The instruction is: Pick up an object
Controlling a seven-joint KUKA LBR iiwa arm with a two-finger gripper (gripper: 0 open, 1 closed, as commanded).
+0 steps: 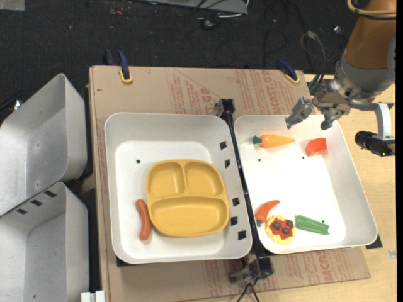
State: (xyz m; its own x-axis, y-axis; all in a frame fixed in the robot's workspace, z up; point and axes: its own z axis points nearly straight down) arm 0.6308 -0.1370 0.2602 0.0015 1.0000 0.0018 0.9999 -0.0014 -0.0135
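My gripper [313, 117] hangs open over the far edge of the right bin [315, 181], its two fingers spread wide with nothing between them. Just below it, in the bin's far part, lie an orange carrot [276, 141] and a small red-orange block [316, 146]. Near the bin's front lie a red chili pepper [266, 209], a round pizza toy [281, 228] and a green bean pod [312, 224].
The left bin [126, 168] holds a yellow divided plate [187, 197] and a brown sausage [144, 219] beside it. A black divider [234, 168] runs between the bins. Two white angled panels [38, 168] stand at the far left.
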